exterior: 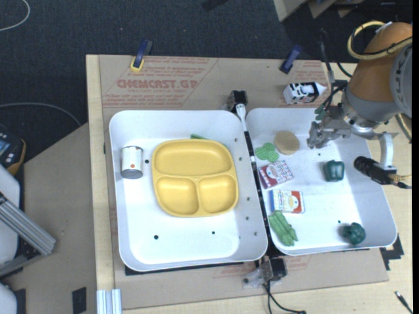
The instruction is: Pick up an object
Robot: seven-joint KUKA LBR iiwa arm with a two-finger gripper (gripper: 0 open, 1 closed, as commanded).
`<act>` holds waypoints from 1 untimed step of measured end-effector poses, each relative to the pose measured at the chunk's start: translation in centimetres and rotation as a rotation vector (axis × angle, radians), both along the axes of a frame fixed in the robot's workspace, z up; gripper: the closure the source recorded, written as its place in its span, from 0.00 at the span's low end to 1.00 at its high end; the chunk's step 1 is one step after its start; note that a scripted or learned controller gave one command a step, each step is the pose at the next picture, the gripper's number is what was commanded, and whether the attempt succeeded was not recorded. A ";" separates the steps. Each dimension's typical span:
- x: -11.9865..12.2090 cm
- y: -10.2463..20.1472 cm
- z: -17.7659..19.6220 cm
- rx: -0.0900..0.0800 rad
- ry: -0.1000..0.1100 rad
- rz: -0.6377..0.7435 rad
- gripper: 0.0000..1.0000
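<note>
My gripper [319,137] hangs over the back of the right bin [366,201], just right of a tan round disc [286,142] and up-left of a green pepper [334,170]. Nothing shows in its grasp. Also in this bin are a light green round piece [266,152], a red-and-white packet [276,173], a small carton with blue and red print [288,201], a green pea pod [283,227] and a dark green lump [354,233] near the front right corner.
The left bin [137,234] bears a yellow divided plate [195,175], a small silver can [131,161] lying at its left, and a green scrap [198,137] behind the plate. A black-and-white toy [303,92] sits on the bench behind the right bin.
</note>
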State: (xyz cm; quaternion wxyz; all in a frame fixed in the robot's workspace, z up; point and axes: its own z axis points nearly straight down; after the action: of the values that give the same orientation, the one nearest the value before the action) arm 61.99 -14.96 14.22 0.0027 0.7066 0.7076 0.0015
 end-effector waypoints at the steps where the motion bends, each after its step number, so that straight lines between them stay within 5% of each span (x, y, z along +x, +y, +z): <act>1: 0.0 0.4 6.4 -0.001 -0.003 0.001 1.00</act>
State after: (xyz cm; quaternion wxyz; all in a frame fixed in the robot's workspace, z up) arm 62.03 -14.58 20.65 0.0042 0.7063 0.7079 0.0023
